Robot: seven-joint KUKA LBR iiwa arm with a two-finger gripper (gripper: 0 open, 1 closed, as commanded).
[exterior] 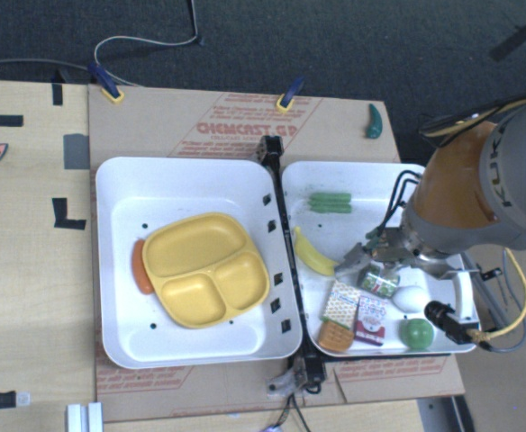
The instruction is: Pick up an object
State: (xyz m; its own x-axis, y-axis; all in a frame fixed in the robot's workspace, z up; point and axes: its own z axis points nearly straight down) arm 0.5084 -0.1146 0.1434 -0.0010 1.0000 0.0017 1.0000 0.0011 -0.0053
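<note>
Gripper (371, 261) sits low in the right bin (353, 176), mid-bin, arm (461, 192) coming in from the right. Whether it is apart or together: cannot tell, dark hardware blurs against the clutter. Nearest candidate is the can (380, 283), touching or just beside the gripper on its near-right side; long axis runs roughly left-right, tilted slightly; nothing visibly clamped, so no hold claimed. Banana (313, 255) lies just left of the gripper, long axis running far-left to near-right. White egg (411, 297) is just right of the can, green ball (417, 333) near the near-right corner. Two small boxes (357, 313) lie side by side near of the gripper, with a waffle-like piece (334, 337) at the near wall. Green bar (330, 202) lies at the far side, long axis left-right, well apart from the gripper. Left bin (119, 241) holds a yellow tray (204, 266), three compartments, nothing in them, and an orange piece (141, 268) half tucked under its left edge. Judgement: the coming move turns on the can, a short drop toward near-right, closing across its short axis; crowding by egg and boxes could spoil the grasp
</note>
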